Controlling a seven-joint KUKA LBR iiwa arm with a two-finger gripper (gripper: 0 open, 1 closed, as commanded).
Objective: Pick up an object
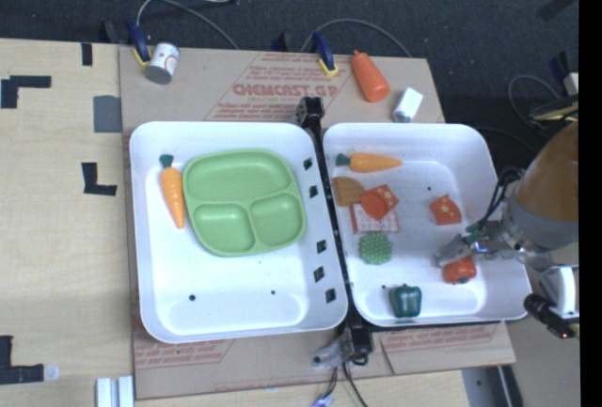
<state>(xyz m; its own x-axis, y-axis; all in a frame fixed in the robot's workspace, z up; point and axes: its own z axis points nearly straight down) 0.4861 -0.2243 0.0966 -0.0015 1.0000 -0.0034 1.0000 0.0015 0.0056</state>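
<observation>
Your pincer [458, 252] hovers by the small red toy [459, 271]; I cannot tell its state. Judge it light, stiff, slippery: grip its middle.

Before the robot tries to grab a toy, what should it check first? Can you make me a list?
1. Gripper is over the right white bin, where the toys lie: ok.
2. A toy is close to it: the small red-orange toy piece lies right beside the gripper: ok.
3. That piece is already between the fingers: cannot tell; the view is too blurry there.
4. Room around that piece: the dark green toy pepper and the round green bumpy toy lie apart from it: ok.
5. Bin wall close by: the piece sits near the right wall, so the arm has little room on that side: not ok.
</observation>
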